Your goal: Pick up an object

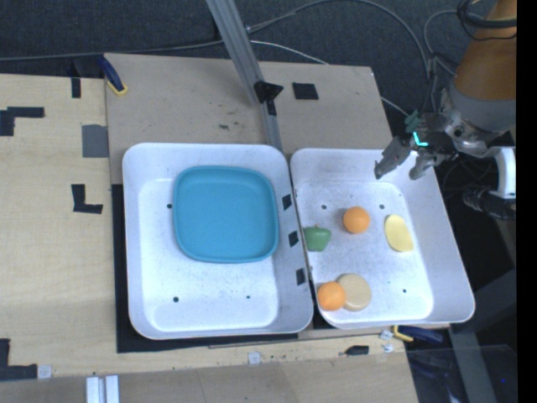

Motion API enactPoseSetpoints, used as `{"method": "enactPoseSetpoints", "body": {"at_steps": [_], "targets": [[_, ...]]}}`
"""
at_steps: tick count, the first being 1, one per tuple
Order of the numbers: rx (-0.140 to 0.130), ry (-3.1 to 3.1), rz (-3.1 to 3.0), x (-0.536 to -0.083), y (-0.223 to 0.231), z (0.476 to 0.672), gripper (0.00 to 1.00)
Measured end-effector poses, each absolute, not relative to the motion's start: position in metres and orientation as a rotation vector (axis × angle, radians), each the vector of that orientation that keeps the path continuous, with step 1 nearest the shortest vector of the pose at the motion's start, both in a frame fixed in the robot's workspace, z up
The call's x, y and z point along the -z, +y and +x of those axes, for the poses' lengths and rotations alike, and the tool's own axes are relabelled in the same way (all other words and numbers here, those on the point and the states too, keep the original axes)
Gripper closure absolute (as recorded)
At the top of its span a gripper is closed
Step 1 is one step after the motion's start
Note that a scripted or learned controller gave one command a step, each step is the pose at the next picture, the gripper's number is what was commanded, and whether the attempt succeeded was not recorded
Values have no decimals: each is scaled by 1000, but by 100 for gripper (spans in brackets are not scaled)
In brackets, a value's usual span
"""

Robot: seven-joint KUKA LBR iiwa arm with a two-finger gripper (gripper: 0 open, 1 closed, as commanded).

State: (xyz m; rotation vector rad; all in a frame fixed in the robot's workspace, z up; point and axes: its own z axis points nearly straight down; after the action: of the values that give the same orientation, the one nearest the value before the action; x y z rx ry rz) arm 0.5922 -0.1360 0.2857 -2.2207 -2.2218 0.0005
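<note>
Gripper [405, 164] spread open, holding nothing — yellow object [398, 232] lies below it, long axis running near-to-far, slightly tilted.

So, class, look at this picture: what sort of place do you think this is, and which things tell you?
Most likely a robotics lab bench set up for grasping trials. Clues: a robot arm with a claw above two white bins, toy-like objects such as the orange ball, and loose cables.
</note>
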Motion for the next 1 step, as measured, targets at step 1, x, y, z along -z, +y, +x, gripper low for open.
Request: {"method": "enactPoseSetpoints", "body": {"at_steps": [1], "targets": [[-1, -2222, -2221, -286, -136, 592, 0]]}}
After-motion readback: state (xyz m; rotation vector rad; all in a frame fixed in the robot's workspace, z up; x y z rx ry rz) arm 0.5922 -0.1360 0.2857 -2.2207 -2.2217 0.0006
